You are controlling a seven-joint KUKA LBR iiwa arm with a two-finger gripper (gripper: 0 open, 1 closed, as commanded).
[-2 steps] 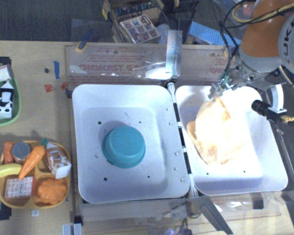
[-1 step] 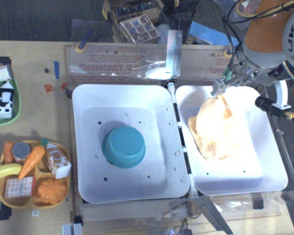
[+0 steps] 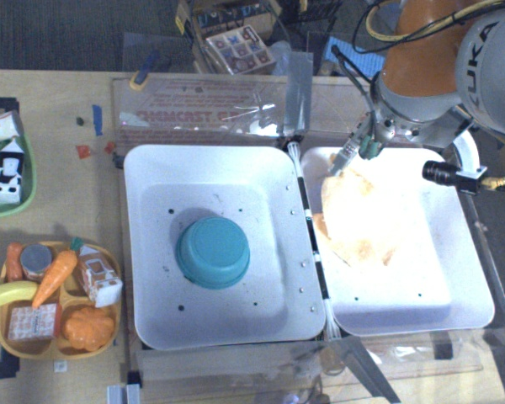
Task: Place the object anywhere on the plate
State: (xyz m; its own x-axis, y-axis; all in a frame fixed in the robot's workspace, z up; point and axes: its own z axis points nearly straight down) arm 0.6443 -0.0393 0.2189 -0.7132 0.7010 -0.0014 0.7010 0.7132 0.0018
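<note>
Sitting upside down near the middle of the left white bin (image 3: 147, 183) is a teal bowl (image 3: 214, 252), round, smooth and matte like moulded plastic, well clear of every wall. The right white bin (image 3: 471, 297) is washed out by glare; on its floor lies a pale, flat, roughly round orange-tinted thing (image 3: 362, 225) that may be a plate, its outline blurred by the overexposure, with a darker orange edge toward the divider between the bins. The grey arm (image 3: 488, 57) with its orange band (image 3: 429, 23) comes in from the upper right and bends down over the far corner of the right bin, so that the gripper (image 3: 347, 156) points slantwise toward the bin's far-left corner, just above the pale thing's far edge; its slim tips look close together with nothing seen between them, though they are small and the glare makes that uncertain. A black cylindrical part (image 3: 444, 173) juts out beside the wrist, and yellow and blue cables loop around the upper link. On the wooden bench to the left rest a yellow divided tray (image 3: 109, 259) of toy food, including a carrot (image 3: 54, 278) and a banana (image 3: 8, 294), and a green tray (image 3: 21, 194) holding a small black-and-white carton. A clear plastic sheet (image 3: 202, 112) lies behind the bins
</note>
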